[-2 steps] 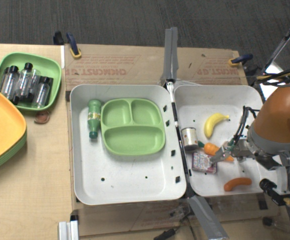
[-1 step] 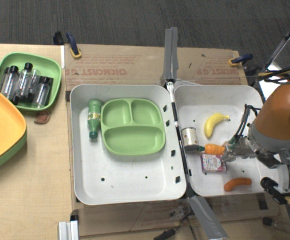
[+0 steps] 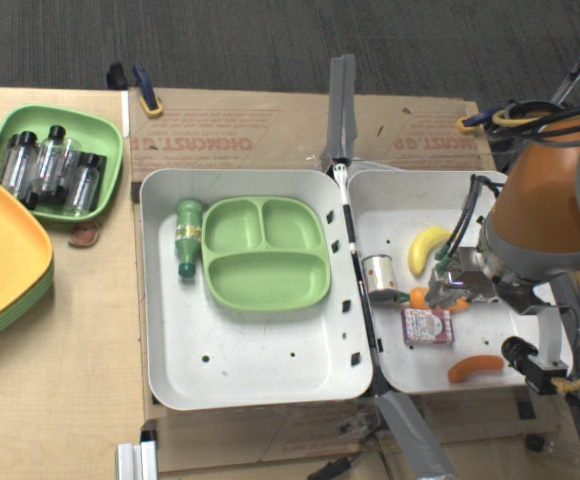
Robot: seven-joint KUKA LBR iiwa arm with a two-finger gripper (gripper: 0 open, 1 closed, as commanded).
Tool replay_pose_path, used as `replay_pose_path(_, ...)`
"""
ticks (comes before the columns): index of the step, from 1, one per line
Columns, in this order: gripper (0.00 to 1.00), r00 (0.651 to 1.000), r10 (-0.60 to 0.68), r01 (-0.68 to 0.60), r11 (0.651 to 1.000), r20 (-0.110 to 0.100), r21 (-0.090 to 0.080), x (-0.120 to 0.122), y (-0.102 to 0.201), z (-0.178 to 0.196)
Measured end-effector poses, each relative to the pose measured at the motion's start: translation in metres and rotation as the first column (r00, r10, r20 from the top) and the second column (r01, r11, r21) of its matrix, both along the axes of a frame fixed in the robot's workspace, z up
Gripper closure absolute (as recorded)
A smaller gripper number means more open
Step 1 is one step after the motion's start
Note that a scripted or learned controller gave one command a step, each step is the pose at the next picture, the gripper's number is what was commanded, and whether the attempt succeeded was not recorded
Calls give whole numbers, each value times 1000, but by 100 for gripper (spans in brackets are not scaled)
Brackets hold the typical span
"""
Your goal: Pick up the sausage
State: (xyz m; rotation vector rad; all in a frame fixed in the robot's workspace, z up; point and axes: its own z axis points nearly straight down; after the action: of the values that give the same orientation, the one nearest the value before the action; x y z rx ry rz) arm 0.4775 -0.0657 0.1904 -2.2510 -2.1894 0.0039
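Sausage [image 3: 475, 367] lies in right bin [image 3: 395, 368]; whether fingers [image 3: 448, 286] are spread is unclear.

Dark, seemingly carpeted floor [image 3: 270, 18] lies beyond the wooden bench [image 3: 60, 368] with cardboard sheet [image 3: 240, 133].

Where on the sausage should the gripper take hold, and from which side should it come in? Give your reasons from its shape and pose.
Probably at the middle of the sausage, coming straight down from above. It lies flat near the right bin's front edge, long and slightly curved, running left to right. Closing the fingers across its narrow width looks most secure. The small pink packet sits apart from it, so the middle is free.
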Motion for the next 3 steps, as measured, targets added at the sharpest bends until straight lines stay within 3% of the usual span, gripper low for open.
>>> replay_pose_path(1,100,980,198,-198,980,0,2,22,-90,-100)
replay_pose_path(2,100,974,225,-225,974,1,2,-1,-154,-100)
replay_pose_path(3,100,975,221,-221,975,0,2,-1,-154,-91)
